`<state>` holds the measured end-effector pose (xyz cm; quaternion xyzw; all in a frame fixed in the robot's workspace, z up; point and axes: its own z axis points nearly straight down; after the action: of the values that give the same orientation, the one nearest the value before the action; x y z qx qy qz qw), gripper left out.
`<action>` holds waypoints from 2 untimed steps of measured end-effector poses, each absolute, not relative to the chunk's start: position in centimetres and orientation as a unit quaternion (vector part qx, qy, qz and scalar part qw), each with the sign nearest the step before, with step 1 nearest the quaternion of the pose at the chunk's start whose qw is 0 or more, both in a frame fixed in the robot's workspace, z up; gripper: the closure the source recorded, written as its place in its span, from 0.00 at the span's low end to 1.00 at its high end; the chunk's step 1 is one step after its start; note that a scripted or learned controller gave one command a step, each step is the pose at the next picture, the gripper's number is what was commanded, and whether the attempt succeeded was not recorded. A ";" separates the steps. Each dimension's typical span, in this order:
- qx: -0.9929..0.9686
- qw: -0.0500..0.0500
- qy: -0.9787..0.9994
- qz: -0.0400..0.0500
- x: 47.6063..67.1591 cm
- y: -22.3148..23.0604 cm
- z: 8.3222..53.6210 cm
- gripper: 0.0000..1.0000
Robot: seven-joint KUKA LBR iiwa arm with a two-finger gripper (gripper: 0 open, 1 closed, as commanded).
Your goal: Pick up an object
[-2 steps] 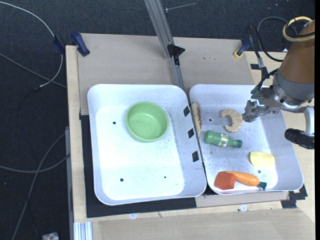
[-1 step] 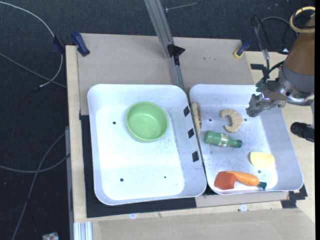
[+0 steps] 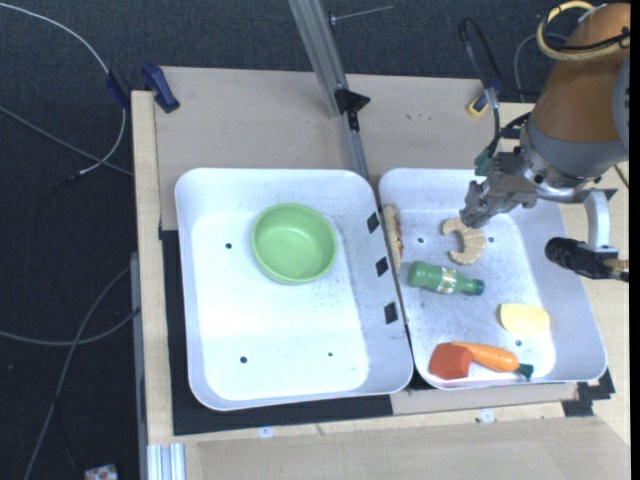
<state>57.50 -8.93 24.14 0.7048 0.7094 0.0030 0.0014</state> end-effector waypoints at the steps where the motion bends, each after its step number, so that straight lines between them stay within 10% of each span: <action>1: 0.705 -0.001 0.710 0.002 57.4 -3.7 24.5 1.00; 2: 0.704 -0.001 0.710 0.002 58.7 2.8 24.6 1.00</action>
<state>58.74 2.80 24.56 0.7043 0.7099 0.0020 -0.0007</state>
